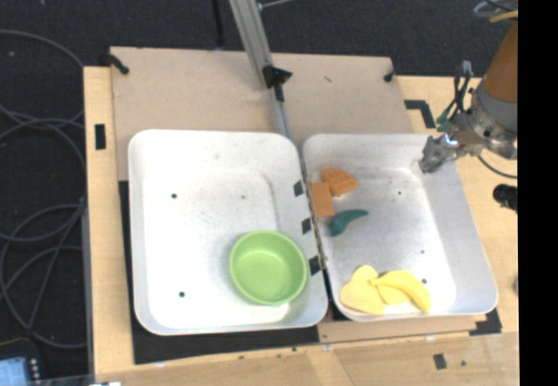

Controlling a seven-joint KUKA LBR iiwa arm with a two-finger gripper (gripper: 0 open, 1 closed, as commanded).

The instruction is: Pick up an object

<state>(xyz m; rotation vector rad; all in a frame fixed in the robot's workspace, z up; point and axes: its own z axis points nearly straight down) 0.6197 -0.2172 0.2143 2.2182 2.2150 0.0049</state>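
My pincer (433,155) hangs at the upper right corner of the right bin (453,227), just over its rim; I cannot tell from here how it is set. My arm (499,88), grey with an orange band, reaches in from the right edge of the bench (366,358).

Below and to the left of my pincer, the right bin's floor lies bare, a broad white stretch running down toward the bin's lower right corner. Further left, against the wall shared with the left bin (174,166), sit two orange blocks (331,188) touching each other, with a small teal piece (346,220) just below them. Well below my pincer, at the bin's near rim, lies a soft yellow object (385,290), lumpy and folded.

Far to my pincer's lower left, a round green bowl (268,266) rests upright in the left bin.

Both bins are shallow, white and speckled, set on a tan bench over dark carpet (52,18) with cables. A metal pole (247,14) slants up behind the bins.
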